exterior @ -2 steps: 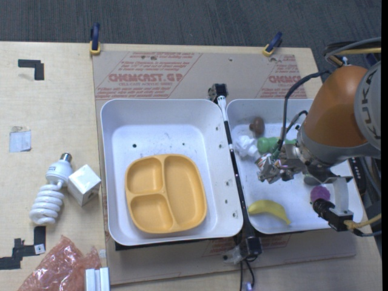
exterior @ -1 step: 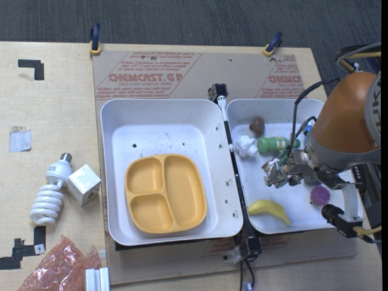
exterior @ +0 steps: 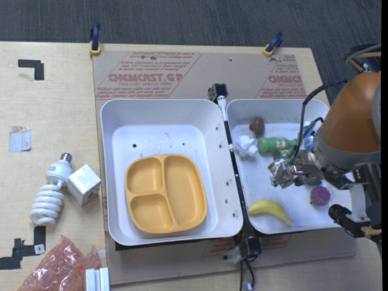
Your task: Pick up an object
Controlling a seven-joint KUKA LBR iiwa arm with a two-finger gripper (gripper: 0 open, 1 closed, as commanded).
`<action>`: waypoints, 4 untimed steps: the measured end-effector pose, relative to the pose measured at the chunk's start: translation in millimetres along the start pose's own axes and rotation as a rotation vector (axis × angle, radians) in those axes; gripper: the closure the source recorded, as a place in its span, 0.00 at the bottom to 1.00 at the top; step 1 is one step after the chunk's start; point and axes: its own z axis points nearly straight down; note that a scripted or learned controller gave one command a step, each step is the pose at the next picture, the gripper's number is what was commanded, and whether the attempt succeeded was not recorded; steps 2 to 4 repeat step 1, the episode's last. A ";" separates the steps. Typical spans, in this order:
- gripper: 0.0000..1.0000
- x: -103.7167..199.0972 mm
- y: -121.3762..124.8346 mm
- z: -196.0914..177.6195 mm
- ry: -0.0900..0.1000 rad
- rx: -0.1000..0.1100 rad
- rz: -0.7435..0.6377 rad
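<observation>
My gripper (exterior: 281, 172) hangs low over the middle of the right bin (exterior: 285, 226), under the arm's orange band (exterior: 359, 111). Around it lie a green bottle (exterior: 273, 144) just above, a white crumpled piece (exterior: 245, 145) to the upper left, a small brown object (exterior: 257, 125) near the back, a banana (exterior: 270, 210) in front, and a purple ball (exterior: 319, 195) to the right. A blue item (exterior: 309, 141) peeks out beside the arm. I see nothing clearly held in the gripper.
The left bin (exterior: 115, 162) holds a yellow divided plate (exterior: 165, 193). On the bench to the left lie a spiral light bulb (exterior: 50, 193), a white cube (exterior: 84, 183) and a red mesh bag (exterior: 57, 265).
</observation>
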 end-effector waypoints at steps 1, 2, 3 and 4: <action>1.00 9.6 23.2 -0.2 0.000 -0.001 -0.003; 1.00 9.6 23.2 -0.2 0.000 -0.001 -0.003; 1.00 9.6 23.2 -0.2 0.000 -0.001 -0.003; 1.00 9.6 23.2 -0.2 0.000 -0.001 -0.003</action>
